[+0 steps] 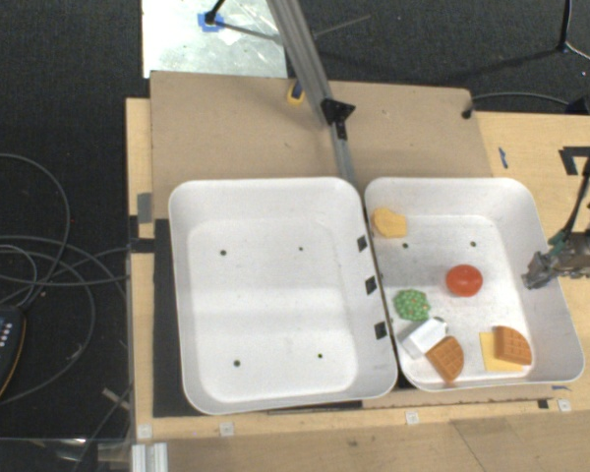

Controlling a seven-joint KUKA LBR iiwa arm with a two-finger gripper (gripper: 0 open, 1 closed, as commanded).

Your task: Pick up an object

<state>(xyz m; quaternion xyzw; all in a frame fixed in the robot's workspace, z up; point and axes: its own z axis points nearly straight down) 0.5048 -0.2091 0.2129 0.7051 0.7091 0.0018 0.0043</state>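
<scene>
The right bin point(516, 205) holds several small objects. A yellow-orange piece point(389, 223) lies near its back left corner. A red ball-like object point(463, 280) sits in the middle, and a green knobbly object point(411, 305) lies left of it. At the front are a white block point(423, 336), a brown waffle-like piece point(446, 358) and a yellow and brown wedge point(505, 348). My gripper point(545, 268) hangs at the bin's right rim, right of the red object and apart from it.
The left bin point(192, 214) stands beside the right one, with dark clips along the shared rim point(371, 284). A grey pole point(310, 57) slants over the back of the bench. Cables and a pendant lie on the floor at left.
</scene>
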